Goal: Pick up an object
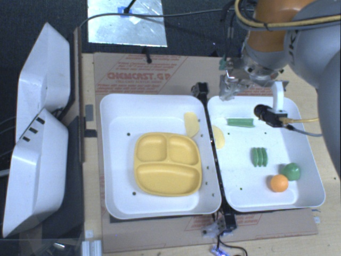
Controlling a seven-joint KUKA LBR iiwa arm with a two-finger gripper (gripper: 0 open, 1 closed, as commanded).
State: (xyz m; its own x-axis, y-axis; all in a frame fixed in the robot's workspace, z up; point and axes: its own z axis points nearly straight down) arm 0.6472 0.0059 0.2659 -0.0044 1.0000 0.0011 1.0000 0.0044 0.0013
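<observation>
Two bins [160, 209]; gripper [230, 89] over right bin's far rim (finger state unclear), bean [240, 122] near, orange [278, 183] well apart.

In the right bin [303, 143], open floor lies at the near-left part and between the scattered pieces: green strip [240, 122], ribbed green piece [259, 157], orange ball [278, 183], green ball [291, 170]. The yellow divided plate [168, 163] fills the left bin's [114, 143] middle, leaving clear margins along its walls.
</observation>
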